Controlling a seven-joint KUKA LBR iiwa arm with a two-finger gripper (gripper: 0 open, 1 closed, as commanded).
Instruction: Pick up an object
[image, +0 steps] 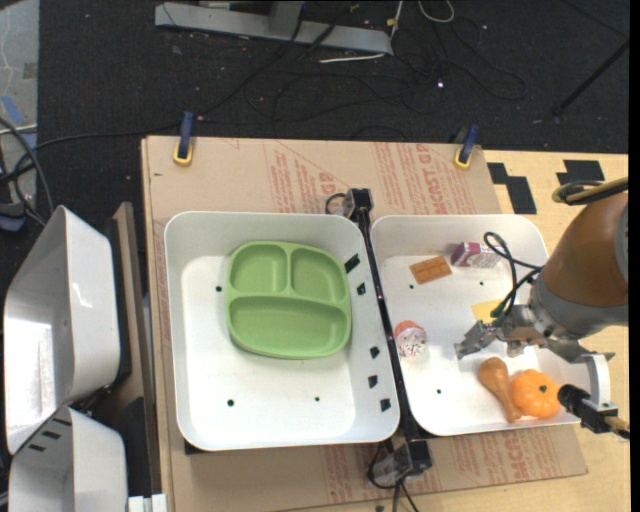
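The right bin holds several small objects. A tan flat piece and a purple-and-white box lie near its far wall. A pink-and-white cup-like object sits near the left wall. An orange round fruit touches a tan drumstick-shaped piece at the front right. My gripper hangs low over the bin's middle, just above and left of the drumstick piece and right of the cup. A yellow piece is partly hidden behind the gripper.
The left bin holds a green divided plate. The arm's grey body and a black cable cover the right bin's right side. A divider with black clips separates the bins.
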